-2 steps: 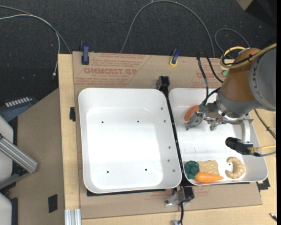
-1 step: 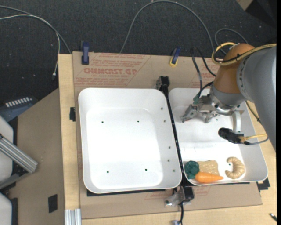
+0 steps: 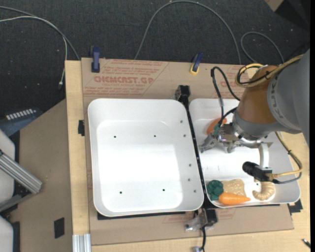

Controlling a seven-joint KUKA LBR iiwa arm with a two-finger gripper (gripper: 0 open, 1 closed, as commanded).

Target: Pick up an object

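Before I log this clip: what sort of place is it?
Probably a robot grasping lab bench: two white bins on clamped cardboard, loose cables, and a grey arm over toy food.

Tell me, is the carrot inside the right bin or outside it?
Inside: the carrot lies on the floor of the right bin, near its front rim.

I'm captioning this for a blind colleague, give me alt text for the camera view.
Seen from above, a grey and orange robot arm lowers its end effector into the right white bin, beside an orange object. A green toy, carrot and beige pieces line that bin's near edge.
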